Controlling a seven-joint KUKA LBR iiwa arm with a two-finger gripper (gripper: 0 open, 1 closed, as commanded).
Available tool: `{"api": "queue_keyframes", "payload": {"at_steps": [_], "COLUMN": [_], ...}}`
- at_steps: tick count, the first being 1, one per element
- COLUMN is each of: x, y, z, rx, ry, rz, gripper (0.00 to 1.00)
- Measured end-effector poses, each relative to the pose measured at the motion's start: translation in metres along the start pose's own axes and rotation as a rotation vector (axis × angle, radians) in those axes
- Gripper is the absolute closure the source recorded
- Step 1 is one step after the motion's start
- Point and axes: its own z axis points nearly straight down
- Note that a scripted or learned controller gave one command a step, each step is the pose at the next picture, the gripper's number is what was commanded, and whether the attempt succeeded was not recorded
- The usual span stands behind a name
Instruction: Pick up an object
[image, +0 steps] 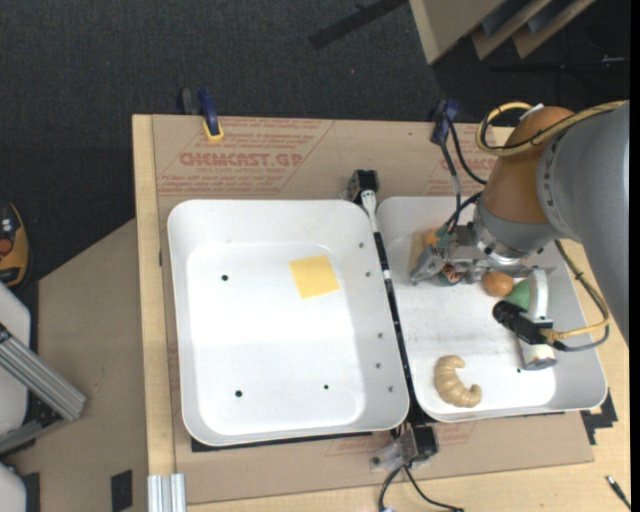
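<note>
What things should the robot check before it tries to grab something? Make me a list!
1. Things to pick in the right bin: ok. A croissant lies near its front edge, and a small orange-brown object sits beside the arm.
2. Gripper over a bin: ok. It is at the back of the right bin, far from the croissant.
3. Fingers open and ready: cannot tell.
4. Anything already held: cannot tell; small coloured bits by the gripper are too blurred to name.
5. Room around the croissant: ok. Bare bin floor surrounds it.
6. Left bin: ok. A flat yellow square lies there, apart from the walls.
</note>
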Motion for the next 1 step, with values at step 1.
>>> {"api": "queue_keyframes", "payload": {"at_steps": [1], "x": [0.0016], "y": [0.0403], "z": [0.0045], "rx": [0.088], "ry": [0.009], "rz": [0.016], "gripper": [0.0]}}
